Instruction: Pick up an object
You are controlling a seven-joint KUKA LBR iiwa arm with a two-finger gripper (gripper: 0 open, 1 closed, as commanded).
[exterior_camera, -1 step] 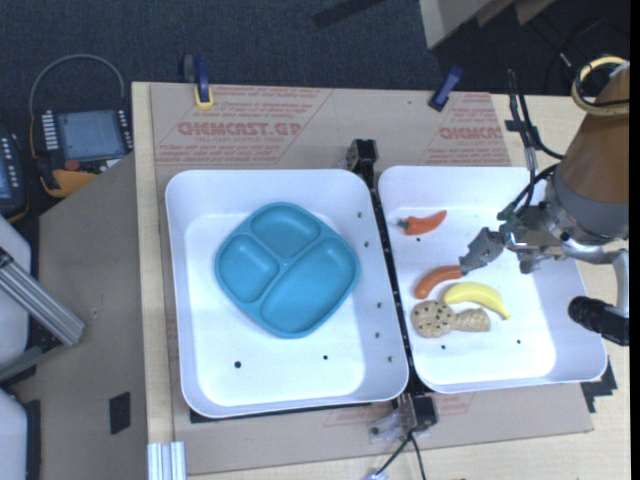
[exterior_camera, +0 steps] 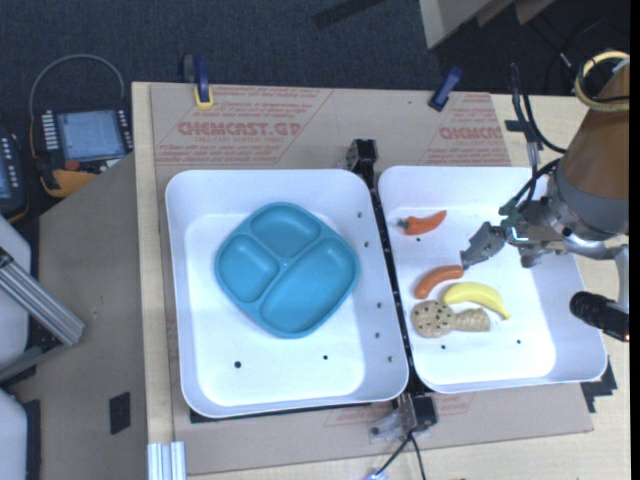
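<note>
From the overhead camera we are looking at a brown board bench [exterior_camera: 300, 118] standing on dark carpet [exterior_camera: 250, 18]. The left bin [exterior_camera: 200, 368] is holding a blue divided plate [exterior_camera: 288, 266]. The right bin [exterior_camera: 560, 358] is holding a toy carrot [exterior_camera: 425, 222], a sausage [exterior_camera: 438, 279], a banana [exterior_camera: 477, 296] and a lotus-root slice [exterior_camera: 432, 317]. The gripper [exterior_camera: 482, 244] is hovering just above the sausage; we cannot tell its finger state.

We see a dark blue carpeted floor [exterior_camera: 280, 28] around the brown cardboard-topped surface [exterior_camera: 300, 118]; a small screen device [exterior_camera: 88, 133] with looped cable sits left, blue clamps [exterior_camera: 203, 80] grip the far edge.
</note>
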